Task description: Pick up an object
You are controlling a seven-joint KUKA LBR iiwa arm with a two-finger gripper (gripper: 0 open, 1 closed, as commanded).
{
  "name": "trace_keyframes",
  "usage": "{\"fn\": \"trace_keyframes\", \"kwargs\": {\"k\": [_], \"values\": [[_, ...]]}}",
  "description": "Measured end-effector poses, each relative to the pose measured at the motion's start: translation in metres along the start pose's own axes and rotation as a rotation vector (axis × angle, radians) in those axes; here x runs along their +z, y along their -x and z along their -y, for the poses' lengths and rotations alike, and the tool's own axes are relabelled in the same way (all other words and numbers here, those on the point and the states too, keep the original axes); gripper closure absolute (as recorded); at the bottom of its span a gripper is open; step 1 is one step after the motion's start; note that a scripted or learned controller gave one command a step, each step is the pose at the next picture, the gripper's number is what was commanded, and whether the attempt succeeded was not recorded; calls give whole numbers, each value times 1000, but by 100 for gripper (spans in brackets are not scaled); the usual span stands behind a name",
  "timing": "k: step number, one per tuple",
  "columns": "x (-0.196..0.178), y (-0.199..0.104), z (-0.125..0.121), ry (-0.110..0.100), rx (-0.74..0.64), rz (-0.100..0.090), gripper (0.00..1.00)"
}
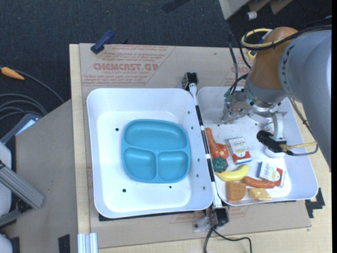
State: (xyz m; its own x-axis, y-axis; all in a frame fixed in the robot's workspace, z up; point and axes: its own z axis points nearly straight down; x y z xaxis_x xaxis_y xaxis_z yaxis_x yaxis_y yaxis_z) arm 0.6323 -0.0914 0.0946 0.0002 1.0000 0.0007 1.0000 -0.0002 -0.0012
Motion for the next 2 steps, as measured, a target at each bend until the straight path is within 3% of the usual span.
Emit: {"fn": "trace_keyframes", "kwargs": {"k": [1, 2], "values": [[0, 0, 0, 0, 0, 0, 0], [11, 9, 134, -1, 1, 0, 0]]}}
